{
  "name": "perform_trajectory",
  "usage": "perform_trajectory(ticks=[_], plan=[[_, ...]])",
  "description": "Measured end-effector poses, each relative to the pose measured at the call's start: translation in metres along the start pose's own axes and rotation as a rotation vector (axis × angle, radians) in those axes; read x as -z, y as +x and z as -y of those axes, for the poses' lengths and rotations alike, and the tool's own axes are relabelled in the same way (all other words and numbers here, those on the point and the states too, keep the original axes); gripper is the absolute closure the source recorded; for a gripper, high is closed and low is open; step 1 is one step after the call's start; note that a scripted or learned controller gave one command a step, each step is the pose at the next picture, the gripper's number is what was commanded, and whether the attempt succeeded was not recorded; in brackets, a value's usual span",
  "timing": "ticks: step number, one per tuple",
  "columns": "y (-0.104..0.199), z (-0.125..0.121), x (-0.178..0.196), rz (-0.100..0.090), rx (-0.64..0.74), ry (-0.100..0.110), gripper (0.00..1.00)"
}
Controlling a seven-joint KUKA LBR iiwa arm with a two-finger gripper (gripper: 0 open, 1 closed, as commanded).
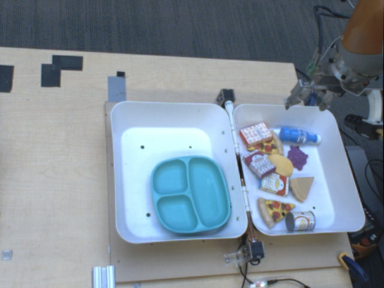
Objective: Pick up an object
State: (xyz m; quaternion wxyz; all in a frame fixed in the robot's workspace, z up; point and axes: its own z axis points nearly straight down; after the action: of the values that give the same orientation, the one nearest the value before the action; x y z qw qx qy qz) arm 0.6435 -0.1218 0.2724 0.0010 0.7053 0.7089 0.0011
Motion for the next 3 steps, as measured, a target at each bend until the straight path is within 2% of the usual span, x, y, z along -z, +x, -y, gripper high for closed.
perform_trajectory(ticks=[1,2,3], plan=[[0.032,0.03,-0.17,0.0,-0.003,0.001,0.0],[0.032,0.029,-0.158,0.001,-0.002,-0.004,1.0],[0.032,0.029,-0.159,0.001,-0.002,-0.004,0.0]])
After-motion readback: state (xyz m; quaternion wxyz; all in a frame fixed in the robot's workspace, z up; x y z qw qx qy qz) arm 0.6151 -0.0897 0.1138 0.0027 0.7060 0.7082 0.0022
